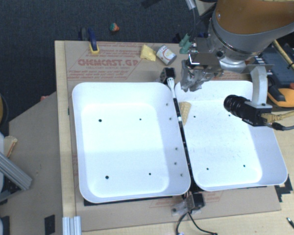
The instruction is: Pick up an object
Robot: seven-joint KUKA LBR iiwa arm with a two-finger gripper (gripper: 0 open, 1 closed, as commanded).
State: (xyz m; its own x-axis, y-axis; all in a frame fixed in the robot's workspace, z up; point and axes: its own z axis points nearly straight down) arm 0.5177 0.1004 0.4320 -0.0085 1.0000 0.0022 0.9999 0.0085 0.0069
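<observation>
A small tan cone-shaped object (185, 111) lies in the right bin (245, 175), close against its left wall near the far corner. My gripper (192, 83) hangs over that far left corner of the right bin, a little beyond and above the tan object. Nothing shows between its fingers. The big grey and orange wrist above it hides part of the bin's far rim.
The left bin (88, 180) sits beside the right one, a black divider strip (179, 126) between them. Behind the bins on the board lie a yellow scrap (148, 53) and a small white block (165, 54). A black camera unit (244, 109) overhangs the right bin.
</observation>
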